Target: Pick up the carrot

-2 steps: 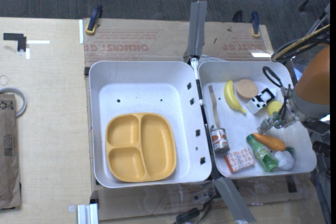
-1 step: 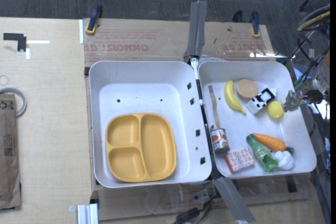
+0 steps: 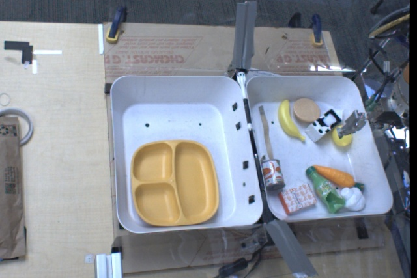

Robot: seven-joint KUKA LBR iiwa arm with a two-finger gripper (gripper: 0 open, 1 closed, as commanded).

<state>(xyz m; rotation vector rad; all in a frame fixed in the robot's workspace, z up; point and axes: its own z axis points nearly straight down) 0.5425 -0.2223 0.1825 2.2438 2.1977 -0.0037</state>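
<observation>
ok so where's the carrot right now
The carrot lies in the right bin, toward its near right corner, just above the green bottle and right of the small can.

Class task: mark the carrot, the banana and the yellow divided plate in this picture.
carrot (image 3: 335, 175), camera view, middle of its orange body
banana (image 3: 289, 120), camera view, middle of its curve
yellow divided plate (image 3: 195, 179), camera view, floor of its right compartment

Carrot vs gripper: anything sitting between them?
In the camera view, the stretch from the gripper down to the carrot is bare white bin floor. A small yellow item lies right beside the gripper, just left of that line.
</observation>
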